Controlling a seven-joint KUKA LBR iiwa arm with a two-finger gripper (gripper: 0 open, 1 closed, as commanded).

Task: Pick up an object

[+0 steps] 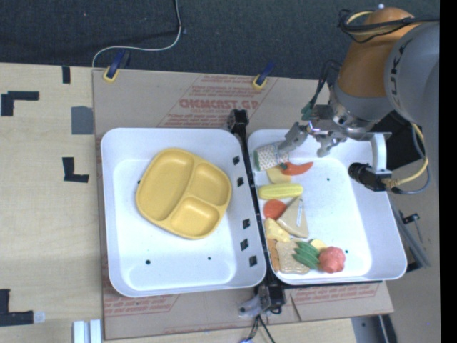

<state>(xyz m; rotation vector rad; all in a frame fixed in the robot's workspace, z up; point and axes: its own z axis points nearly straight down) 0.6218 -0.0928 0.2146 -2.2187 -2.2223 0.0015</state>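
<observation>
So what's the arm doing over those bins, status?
Gripper open over right bin, holding nothing. Toy food heaped along its left side, untouched. Yellow plate in left bin, out of the way.

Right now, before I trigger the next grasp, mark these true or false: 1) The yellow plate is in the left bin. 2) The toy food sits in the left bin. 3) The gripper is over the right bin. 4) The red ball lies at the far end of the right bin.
1) True: the yellow plate lies in the left bin.
2) False: the toy food is in the right bin.
3) True: the gripper is over its far end.
4) False: the red ball lies at the near end.
</observation>
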